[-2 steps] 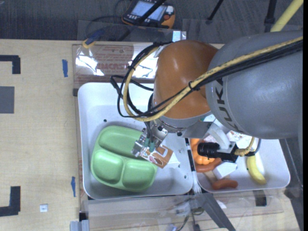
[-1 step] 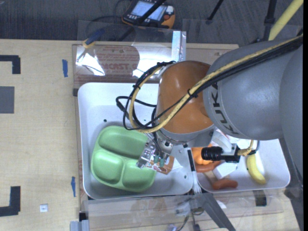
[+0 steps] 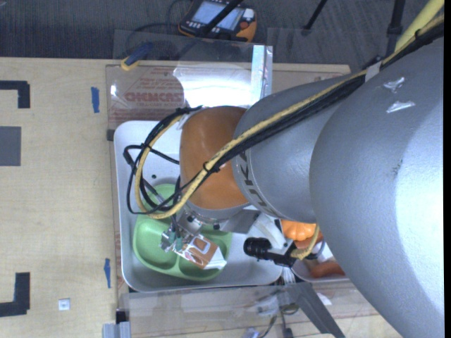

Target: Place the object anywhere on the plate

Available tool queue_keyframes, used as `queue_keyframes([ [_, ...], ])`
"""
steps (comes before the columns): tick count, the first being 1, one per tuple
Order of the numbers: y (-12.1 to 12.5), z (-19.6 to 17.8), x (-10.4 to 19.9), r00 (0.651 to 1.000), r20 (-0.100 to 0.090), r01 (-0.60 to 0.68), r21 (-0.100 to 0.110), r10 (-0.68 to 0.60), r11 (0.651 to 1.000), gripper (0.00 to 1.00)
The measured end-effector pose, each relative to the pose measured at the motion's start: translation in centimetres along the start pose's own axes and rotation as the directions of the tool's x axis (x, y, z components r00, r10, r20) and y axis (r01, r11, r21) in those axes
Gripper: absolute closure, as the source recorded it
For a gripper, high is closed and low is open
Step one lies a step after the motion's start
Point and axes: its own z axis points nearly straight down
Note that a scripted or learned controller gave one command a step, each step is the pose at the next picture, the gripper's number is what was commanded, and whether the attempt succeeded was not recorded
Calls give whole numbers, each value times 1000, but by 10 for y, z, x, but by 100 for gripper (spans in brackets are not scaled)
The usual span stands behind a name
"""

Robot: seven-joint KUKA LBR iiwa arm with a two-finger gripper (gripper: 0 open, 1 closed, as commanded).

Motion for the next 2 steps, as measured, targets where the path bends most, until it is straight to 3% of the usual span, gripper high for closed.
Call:
queue_keyframes([
  [1,11,-31,-67,998,1,56,-1,-56,998,100],
  [2,11,-32,-67,998,1,56,-2,-56,998,0],
])
